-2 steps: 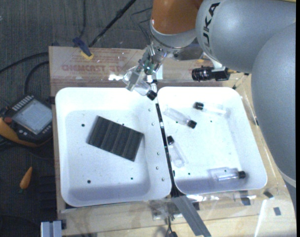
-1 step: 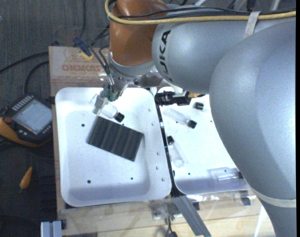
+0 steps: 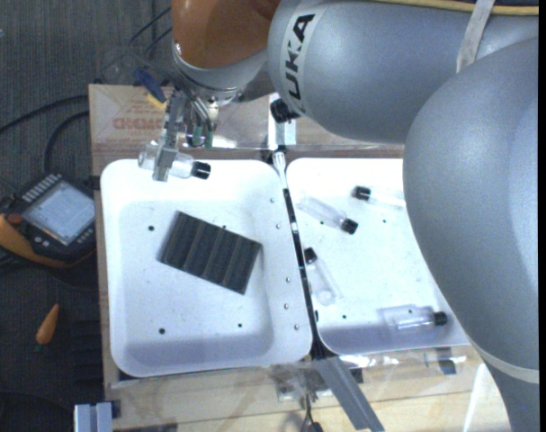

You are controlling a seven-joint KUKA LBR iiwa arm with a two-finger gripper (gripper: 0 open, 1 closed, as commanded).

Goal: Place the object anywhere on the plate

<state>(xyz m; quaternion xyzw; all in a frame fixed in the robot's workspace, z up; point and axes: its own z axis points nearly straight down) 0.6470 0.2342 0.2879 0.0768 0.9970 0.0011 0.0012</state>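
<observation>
Camera view: pincer (image 3: 176,156) hung over far-left corner of left bin (image 3: 120,241); couldn't tell if clenched or released. Clear vials (image 3: 331,216) lay in right bin (image 3: 380,264). Dark ribbed plate (image 3: 210,252) was bare, so placement prob. not yet done.

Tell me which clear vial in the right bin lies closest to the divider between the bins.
The vial lying lengthwise right beside the divider, its black cap at the far end. The other three lie farther right, well clear of it.

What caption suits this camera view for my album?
Robot hand over left bin rim; ribbed black plate inside; clear vials in right bin.
</observation>
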